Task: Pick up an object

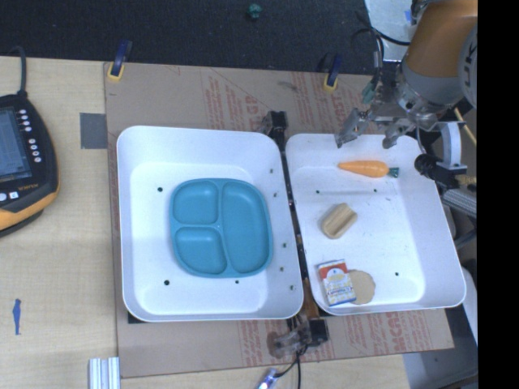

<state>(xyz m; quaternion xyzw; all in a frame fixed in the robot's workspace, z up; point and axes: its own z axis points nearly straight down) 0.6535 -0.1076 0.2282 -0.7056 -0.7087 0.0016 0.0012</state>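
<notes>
left bin holds a divided plate; right bin holds carrot, block, packet.

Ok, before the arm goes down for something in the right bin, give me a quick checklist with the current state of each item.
1. Gripper open: ok, fingers spread.
2. Nothing between the fingers: ok.
3. Gripper over the right bin: ok, at its far rim.
4. Carrot free to grasp: ok, lies alone just below the gripper.
5. Tan block clear of neighbours: ok.
6. Small packet separate: not ok, it touches a tan disc at the near rim.
</notes>
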